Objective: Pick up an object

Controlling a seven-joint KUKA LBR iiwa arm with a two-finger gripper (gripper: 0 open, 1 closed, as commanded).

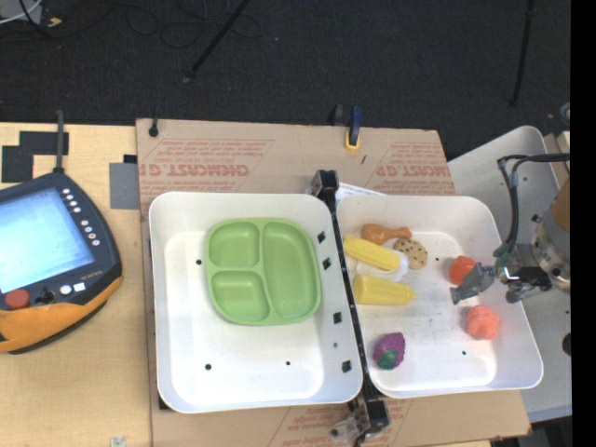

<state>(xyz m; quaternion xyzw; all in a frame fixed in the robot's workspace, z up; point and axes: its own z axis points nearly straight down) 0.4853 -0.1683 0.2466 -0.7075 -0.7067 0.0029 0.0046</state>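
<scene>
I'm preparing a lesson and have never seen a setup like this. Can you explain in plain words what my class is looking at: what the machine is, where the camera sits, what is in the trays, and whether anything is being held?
The single camera sits above a bench and looks down at a slant. Two shallow white trays stand side by side. The left bin holds a green divided plate. The right bin holds toy food: a corn cob, a yellow piece, a brown drumstick-like piece, a cookie, a purple piece and two orange-red pieces.

The machine is a robot arm reaching in from the right. Its gripper, a two-finger hand, sits between the two orange-red pieces. I see nothing between its fingers, so it holds nothing as far as the picture shows. The screened device on the left looks like the robot's handheld controller.
</scene>
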